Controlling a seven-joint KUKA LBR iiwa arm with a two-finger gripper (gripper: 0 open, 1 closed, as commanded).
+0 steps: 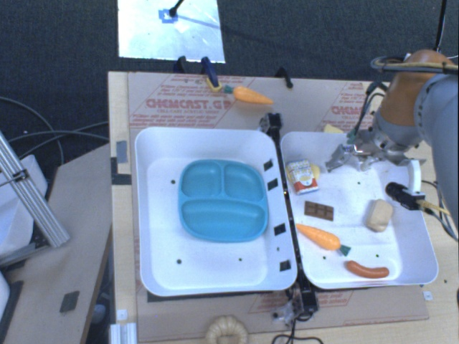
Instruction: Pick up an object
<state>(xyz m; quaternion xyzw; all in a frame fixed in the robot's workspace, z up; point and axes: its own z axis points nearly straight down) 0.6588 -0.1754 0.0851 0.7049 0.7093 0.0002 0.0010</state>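
Observation:
My gripper (350, 160) hangs over the back of the right bin (423, 253), with its fingers open and nothing between them. On the bin floor to its left lies a small yellow and red carton (302, 176). In front of the carton sit a brown chocolate bar (319, 211) and an orange carrot (319, 237). A red sausage (367, 269) rests near the front wall, and a beige block (379, 215) lies to the right. None of these touches the gripper.
The left bin (154, 192) holds a blue divided plate (221, 199). A second carrot (248, 95) lies on the board behind the bins. A yellow piece (332, 128) sits just behind the right bin. A black divider (281, 192) runs between the bins.

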